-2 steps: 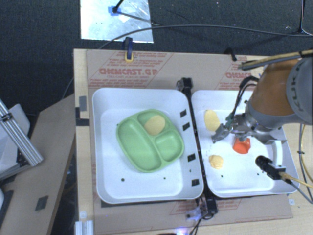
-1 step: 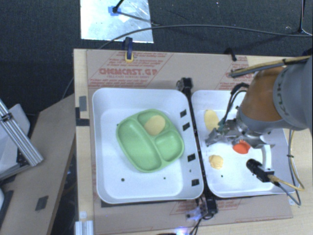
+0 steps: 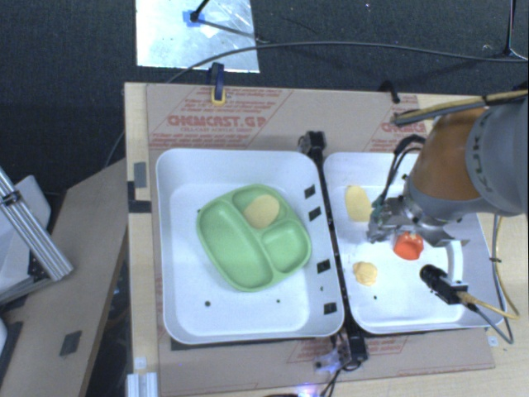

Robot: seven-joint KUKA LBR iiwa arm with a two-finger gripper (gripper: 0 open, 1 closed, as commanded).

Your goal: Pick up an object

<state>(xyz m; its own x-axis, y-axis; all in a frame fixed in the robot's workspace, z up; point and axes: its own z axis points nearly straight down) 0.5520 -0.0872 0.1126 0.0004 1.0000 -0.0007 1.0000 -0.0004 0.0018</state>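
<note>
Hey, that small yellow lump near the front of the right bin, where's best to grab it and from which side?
Grip it across the middle, coming straight down from above. The small yellow lump looks low and roundish, with no handle, and lies alone on the floor of the right bin, clear of the red piece and the walls.

A green, three-compartment plastic plate (image 3: 245, 259) holding a yellow lump (image 3: 263, 211) sat in the left white bin (image 3: 190, 304) at frame centre. At right, the grey arm's gripper (image 3: 378, 228) hovered near a red-orange piece (image 3: 407, 246).
</note>
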